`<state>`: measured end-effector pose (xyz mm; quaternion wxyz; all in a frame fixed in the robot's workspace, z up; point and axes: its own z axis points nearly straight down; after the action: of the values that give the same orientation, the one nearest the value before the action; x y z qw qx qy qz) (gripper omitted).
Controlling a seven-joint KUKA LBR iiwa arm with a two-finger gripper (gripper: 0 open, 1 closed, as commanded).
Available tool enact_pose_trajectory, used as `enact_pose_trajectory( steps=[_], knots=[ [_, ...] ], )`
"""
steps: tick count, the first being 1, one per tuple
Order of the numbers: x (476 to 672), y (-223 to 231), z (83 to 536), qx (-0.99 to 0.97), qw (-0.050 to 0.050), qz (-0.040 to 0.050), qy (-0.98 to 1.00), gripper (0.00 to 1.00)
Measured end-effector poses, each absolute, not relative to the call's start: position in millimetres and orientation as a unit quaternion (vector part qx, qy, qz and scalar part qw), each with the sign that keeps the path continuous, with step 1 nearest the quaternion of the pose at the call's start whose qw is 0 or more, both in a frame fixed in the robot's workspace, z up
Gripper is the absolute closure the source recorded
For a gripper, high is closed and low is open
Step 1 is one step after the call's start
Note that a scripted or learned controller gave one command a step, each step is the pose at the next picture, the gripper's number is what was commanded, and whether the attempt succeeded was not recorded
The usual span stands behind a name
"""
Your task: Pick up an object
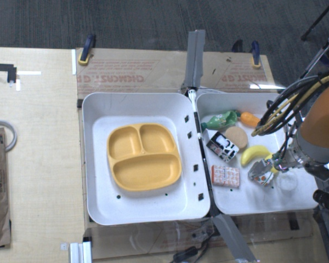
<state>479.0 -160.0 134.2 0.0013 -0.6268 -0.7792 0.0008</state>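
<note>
Low — end effector [261, 173] in right bin [296, 201] | beside banana [254, 154]

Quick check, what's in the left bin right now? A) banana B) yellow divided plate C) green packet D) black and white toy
B: the yellow divided plate lies alone in the left bin, while the banana and the other small items sit in the right bin.

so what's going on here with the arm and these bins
The arm reaches in from the right with its gripper low in the right bin, beside a banana. A small carton, a black and white toy and a green packet lie nearby. The left bin holds a yellow divided plate.
</note>
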Motion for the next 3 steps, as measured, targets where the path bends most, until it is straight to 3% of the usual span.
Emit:
enact_pose_trajectory(
  steps=[1, 2, 3],
  knots=[
    [486.5, -128, 166, -0.458, 0.000, 0.0001, -0.889, 0.00],
    [554.5, -182, 145, -0.377, -0.001, 0.0001, -0.926, 0.00],
    [560.5, -146, 92, -0.511, 0.000, 0.0003, -0.860, 0.00]
  ],
)
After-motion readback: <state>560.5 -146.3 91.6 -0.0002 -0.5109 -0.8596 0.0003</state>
